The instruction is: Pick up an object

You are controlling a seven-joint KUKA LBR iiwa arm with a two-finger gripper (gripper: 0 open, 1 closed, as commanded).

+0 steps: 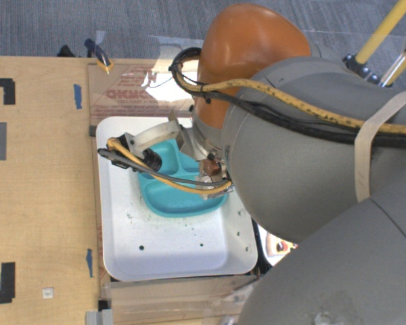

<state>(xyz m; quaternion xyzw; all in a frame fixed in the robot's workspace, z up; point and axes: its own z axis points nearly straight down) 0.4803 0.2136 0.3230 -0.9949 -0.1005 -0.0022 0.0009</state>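
A teal plastic dish (178, 196) with divided compartments lies in the white bin (162, 252), toward the bin's upper middle. The arm reaches in from the right and fills much of the view, with its orange band above the bin's far edge. My gripper (204, 160) hangs over the right part of the teal dish, close to it or touching it. The wrist and cables hide its tips, and the far part of the dish is covered too.
The white bin's front half (169, 242) is bare, with small dark specks. A brown cardboard surface (37, 181) with black tape marks lies to the left. The arm's grey body covers the right side of the bench.
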